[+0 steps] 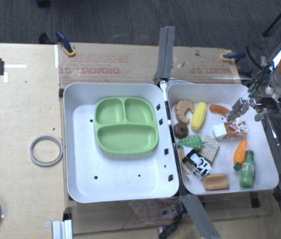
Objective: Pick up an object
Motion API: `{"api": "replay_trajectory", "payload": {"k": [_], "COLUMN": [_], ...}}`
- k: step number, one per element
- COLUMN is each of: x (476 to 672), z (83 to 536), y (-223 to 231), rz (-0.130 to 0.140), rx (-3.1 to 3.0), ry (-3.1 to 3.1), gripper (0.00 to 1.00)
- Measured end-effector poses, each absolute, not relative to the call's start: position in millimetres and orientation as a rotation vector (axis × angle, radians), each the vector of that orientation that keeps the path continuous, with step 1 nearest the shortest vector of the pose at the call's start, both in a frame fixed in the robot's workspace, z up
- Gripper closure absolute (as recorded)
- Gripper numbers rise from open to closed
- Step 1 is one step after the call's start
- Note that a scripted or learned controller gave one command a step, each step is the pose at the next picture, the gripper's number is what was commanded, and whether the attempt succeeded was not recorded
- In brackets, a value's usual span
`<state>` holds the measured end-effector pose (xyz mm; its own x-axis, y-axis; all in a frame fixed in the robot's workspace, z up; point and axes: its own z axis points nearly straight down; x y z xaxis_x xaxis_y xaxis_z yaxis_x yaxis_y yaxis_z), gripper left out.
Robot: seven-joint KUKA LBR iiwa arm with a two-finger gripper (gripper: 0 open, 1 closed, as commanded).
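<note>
A: Where is the gripper [240, 108]?

B: Over the right-hand shallow white bin [260, 91], above the small red-and-white carton [232, 129]. I cannot tell whether it is apart or together.

A: Why there?

B: Likely lining up a grasp; the orange carrot [239, 152] and green bottle [247, 170] lie near. Pale wooden worktop [16, 113], dark carpet [130, 9] behind.

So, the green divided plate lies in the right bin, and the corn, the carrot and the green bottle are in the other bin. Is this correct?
Not quite. The camera view shows the green divided plate in the left bin, not the right one. The rest holds: the corn, the carrot and the green bottle are in the other bin, the right bin.
</note>
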<state>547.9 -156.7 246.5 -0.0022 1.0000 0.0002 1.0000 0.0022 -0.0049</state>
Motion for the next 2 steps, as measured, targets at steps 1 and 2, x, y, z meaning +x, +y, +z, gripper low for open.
{"api": "replay_trajectory", "payload": {"k": [1, 2], "x": [646.4, 659.2], "z": [160, 92], "y": [-170, -205], "rz": [0.003, 0.000], "rx": [-2.056, -1.981], "ry": [-2.375, -2.439], "gripper": [0.00, 0.00]}}
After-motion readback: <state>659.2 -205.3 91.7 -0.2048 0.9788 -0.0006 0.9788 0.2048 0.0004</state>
